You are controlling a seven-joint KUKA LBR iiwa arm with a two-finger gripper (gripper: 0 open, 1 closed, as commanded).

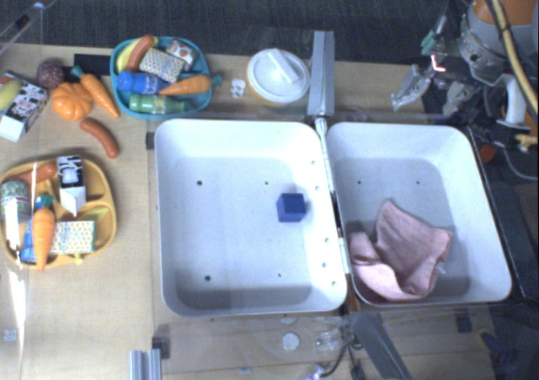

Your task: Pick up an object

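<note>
- Looks like we're right at the start of the pick: the hand point(418, 88) is parked up at the top right, above the far edge of the right bin point(472, 159), well away from anything it could grab.
- It's got nothing in it. The metal fingers look spread apart to me, so I'd call it wide.
- Two candidates to pick. The blue cube point(291, 206) sits on its own in the left bin point(194, 151), toward that bin's right side, not touching any wall.
- The pink cloth point(400, 252) is crumpled in the near part of the right bin, bunched against the left wall.
- My guess is the next move has to be a swing out over one bin and then a drop straight down. The cloth is nearer the hand; the cube is the cleaner target, but the fingers would need to straddle it squarely.
- Off to the side on the bench point(126, 319): a blue bowl point(125, 102) and a yellow tray point(105, 201), both full of toy food, plus a white lid point(278, 75) behind the bins. None of that is in play, I reckon.
</note>
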